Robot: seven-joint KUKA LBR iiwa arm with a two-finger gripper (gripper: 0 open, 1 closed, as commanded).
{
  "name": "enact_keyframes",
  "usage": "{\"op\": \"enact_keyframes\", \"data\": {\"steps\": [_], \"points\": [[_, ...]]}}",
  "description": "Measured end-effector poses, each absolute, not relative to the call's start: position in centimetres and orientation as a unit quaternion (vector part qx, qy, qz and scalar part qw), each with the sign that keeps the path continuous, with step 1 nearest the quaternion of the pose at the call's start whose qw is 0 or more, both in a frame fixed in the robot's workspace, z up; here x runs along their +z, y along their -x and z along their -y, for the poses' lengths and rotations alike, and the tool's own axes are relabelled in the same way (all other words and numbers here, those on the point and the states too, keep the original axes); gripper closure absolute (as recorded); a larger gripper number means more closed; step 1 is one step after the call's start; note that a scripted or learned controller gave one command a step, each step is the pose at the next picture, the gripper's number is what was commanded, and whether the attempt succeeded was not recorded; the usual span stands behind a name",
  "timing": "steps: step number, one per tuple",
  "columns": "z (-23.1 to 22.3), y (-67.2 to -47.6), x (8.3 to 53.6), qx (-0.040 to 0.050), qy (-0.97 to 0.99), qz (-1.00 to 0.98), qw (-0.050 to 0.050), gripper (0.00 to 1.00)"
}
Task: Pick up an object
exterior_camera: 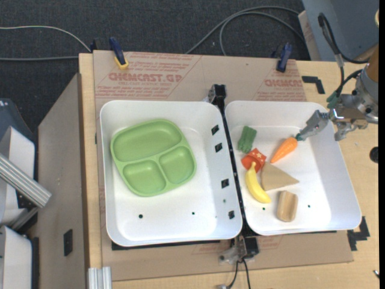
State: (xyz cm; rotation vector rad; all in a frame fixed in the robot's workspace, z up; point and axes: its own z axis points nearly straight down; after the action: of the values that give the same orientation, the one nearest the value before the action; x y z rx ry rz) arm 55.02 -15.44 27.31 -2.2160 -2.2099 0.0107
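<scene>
From above, the counter (150, 71) carries two white bins side by side. The left bin (120, 221) holds a green tray (153, 156) with three compartments, lying toward the bin's far left part; the near part of that bin is bare white.

The right bin (337, 191) holds the small things. A green block (246, 139) lies near its far left corner, close to the wall shared with the left bin. Just nearer than it sits a red piece (254, 159). A carrot (284, 150) lies at a slant near the middle of the bin, its green top pointing toward the far right corner. A banana (257, 186) curves along the left side, nearer than the red piece and touching or almost touching it. A tan wedge (278, 177) lies just beside the banana on its right, and a tan roll (287, 206) stands just nearer than the wedge, toward the near edge.

The arm comes in over the right edge of the counter. Its pincer (325, 126) hangs over the far right part of the right bin, fingers spread wide, one finger (311, 125) slanting down toward the carrot's top, its tip just beside the leaves. Nothing sits between the fingers. Whether the tip touches the carrot cannot be told.

Two clamps (119, 54) grip the counter's far edge, and cables run across the dark floor beyond.
</scene>
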Motion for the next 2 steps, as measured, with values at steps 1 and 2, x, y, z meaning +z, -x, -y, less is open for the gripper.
{"op": "enact_keyframes", "data": {"steps": [1,2], "points": [[15.4,-55.2,27.9,0.0004,0.707,0.707,0.001,0.00],[16.3,-55.0,23.1,0.0018,0.708,0.707,0.004,0.00]]}}
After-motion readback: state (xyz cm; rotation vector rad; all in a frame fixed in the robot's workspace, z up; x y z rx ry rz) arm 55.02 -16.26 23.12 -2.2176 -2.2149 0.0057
